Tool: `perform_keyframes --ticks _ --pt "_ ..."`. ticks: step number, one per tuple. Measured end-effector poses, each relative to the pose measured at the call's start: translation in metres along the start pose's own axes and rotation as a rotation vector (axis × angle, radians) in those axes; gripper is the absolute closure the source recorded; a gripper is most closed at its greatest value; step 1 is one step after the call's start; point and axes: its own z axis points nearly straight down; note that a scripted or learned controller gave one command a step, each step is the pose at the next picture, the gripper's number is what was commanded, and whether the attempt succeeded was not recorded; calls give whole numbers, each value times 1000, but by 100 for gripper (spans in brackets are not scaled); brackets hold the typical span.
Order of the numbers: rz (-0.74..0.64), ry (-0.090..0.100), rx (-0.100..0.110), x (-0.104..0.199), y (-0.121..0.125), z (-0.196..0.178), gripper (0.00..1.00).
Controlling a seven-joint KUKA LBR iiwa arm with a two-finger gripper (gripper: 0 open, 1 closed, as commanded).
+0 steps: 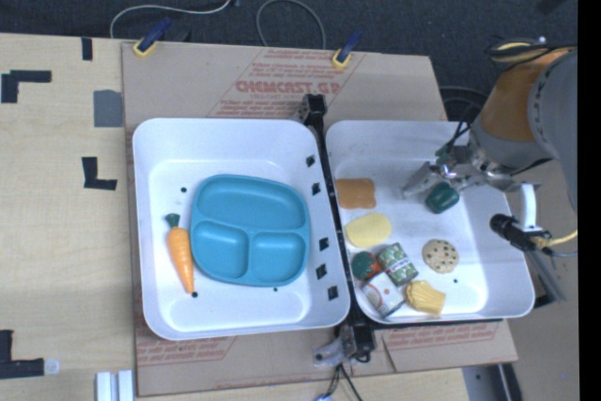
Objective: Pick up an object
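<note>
Down at the near edge sit two shallow white bins side by side, the left bin (150,230) and the right bin (488,291). Biggest of all is the grey arm with its orange band (515,103), reaching in from the right. Next biggest is the blue plastic tray with three sections (251,230) in the left bin, with a small orange toy carrot (180,256) just beside it.

The two-finger gripper (439,181) is over the far part of the right bin. A small dark green round toy (440,197) looks to sit right at its tip. It seems to be in the grabbing or lifting step. I cannot tell how wide the fingers are, or if they really hold the toy.

Next it must lift straight up without dropping it.

Nearby lie a tan bread slice (356,193), a yellow lemon shape (367,229) and a round cookie (439,255).
</note>
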Motion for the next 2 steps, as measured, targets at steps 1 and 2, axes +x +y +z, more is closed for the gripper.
perform_keyframes --ticks 1,2 --pt "-1 -2 1 -1 0 -10 100" --pt "-9 11 10 118 -24 -60 100"
